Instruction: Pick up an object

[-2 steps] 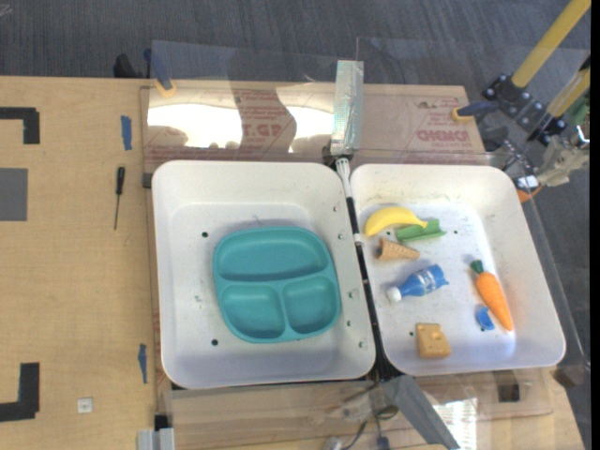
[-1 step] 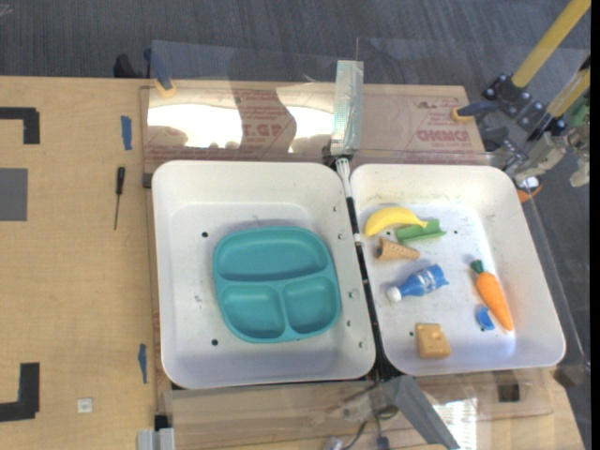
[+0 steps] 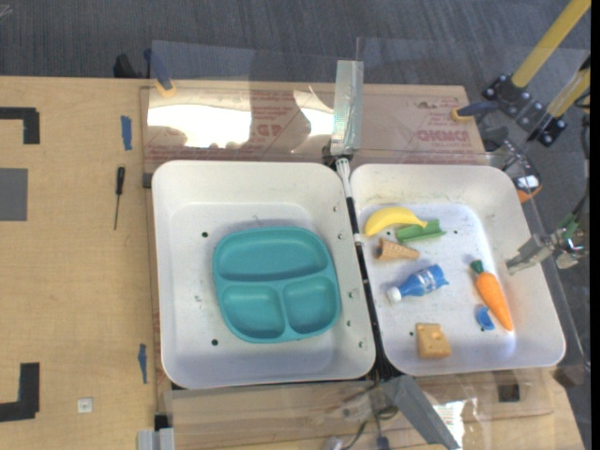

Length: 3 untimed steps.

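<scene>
Nothing is lifted yet: every piece lies in the right bin [image 3: 553, 345], at the frame's lower right. The carrot [image 3: 493, 300], nearest the right edge, runs its long axis from upper left to lower right, green top uppermost. The tool [image 3: 548, 247] sits at the right edge; its state I cannot tell.

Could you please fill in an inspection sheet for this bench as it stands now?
Surface: plywood bench bearing two white bins, left bin and right bin.
Job's things: in the right bin, banana, green piece, ice cream cone, blue bottle, carrot, small blue piece, tan block.
Clutter: teal divided plate in the left bin; screwdriver on the bench.
Grippers: gripper at the right bin's right rim, holding nothing visible.
Cables: nothing seen.
Surroundings: grey floor; yellow bars.
</scene>
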### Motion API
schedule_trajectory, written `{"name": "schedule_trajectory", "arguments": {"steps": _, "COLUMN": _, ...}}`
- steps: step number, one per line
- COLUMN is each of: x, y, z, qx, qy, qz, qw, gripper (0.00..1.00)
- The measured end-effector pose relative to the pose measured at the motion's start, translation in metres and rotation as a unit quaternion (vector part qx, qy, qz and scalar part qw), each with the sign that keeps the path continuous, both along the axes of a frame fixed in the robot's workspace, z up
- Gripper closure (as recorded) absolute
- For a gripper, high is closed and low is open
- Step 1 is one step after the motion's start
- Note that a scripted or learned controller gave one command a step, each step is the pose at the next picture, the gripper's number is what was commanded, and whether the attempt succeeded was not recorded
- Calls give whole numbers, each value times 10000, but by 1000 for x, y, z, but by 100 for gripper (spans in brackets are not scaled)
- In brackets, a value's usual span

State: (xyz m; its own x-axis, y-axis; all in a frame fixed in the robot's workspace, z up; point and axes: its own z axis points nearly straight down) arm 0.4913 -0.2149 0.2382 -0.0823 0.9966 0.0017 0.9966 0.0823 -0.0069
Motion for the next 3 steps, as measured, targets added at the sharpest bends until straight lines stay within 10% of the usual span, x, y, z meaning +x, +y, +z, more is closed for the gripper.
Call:
{"name": "schedule_trajectory", "arguments": {"steps": 1, "x": -14, "y": 39, "z": -116, "qx": 9, "qy": 8, "qz": -290, "qw": 9996, "gripper": 0}}
{"name": "schedule_trajectory", "arguments": {"steps": 2, "x": -11, "y": 40, "z": -86, "qx": -13, "qy": -51, "qz": -798, "qw": 9968, "gripper": 0}}
{"name": "schedule_trajectory", "arguments": {"steps": 3, "x": 21, "y": 22, "z": -151, "qx": -8, "qy": -59, "qz": -246, "qw": 9997, "gripper": 0}}
